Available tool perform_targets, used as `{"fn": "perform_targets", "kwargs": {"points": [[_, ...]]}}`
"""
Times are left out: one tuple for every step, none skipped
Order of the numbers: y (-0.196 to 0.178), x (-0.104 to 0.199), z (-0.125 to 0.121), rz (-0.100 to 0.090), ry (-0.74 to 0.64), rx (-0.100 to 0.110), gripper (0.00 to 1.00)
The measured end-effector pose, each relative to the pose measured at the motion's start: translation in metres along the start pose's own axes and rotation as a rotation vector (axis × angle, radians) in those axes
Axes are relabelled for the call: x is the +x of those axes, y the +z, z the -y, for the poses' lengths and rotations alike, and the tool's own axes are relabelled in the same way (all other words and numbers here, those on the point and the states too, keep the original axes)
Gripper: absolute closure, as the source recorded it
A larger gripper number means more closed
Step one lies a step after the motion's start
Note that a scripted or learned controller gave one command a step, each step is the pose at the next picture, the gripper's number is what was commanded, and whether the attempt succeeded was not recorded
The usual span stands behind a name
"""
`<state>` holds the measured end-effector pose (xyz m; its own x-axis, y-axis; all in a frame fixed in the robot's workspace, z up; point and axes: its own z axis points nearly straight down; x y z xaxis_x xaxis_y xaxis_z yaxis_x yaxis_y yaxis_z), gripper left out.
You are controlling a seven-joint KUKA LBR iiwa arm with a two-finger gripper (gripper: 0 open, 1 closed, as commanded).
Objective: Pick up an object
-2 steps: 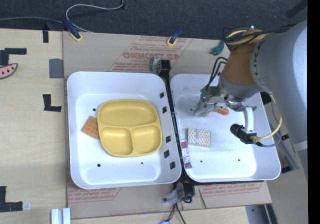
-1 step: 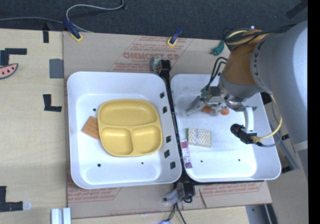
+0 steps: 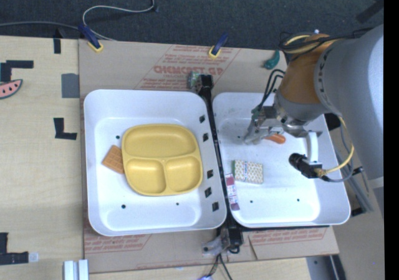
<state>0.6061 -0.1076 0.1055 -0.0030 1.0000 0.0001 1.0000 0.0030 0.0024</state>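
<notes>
Camera view: gripper [image 3: 254, 134] is low over the upper part of the right bin [image 3: 283, 202], wrist tilted, tip pointing toward the bin's left wall; whether the jaws are spread or pressed together cannot be told from this angle, and nothing is visibly pinched; closest candidate is the small orange piece [image 3: 278, 139], lying on the bin floor just beside the jaws on the arm side, half tucked under the wrist; patterned packet [image 3: 249, 171] lies flat on the floor near the jaws, on the side toward the bin's front edge, apart from them; narrow wrapper [image 3: 231, 190] is further that way, against the wall dividing the bins; left bin [image 3: 149, 211] is well apart from the jaws, with a yellow divided tray [image 3: 163, 158] and a flat brown piece [image 3: 113, 159] touching its far side; judgement: step in hand is the descent and close on a target, pick not yet made; to do it well, centre the jaws over one item, not the bare floor between them; the orange piece looks small and low, so go right down to the floor and straddle its short axis; the packet is flat and may slip, so grip across an edge; lift straight up and check that something comes with it.
</notes>
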Motion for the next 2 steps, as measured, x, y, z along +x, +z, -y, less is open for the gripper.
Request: {"fn": "perform_targets", "kwargs": {"points": [[0.0001, 0.0, 0.0, 0.0, 0.0, 0.0, 0.0], [-0.009, 0.0009, 0.0003, -0.002, -0.001, 0.002, 1.0]]}}
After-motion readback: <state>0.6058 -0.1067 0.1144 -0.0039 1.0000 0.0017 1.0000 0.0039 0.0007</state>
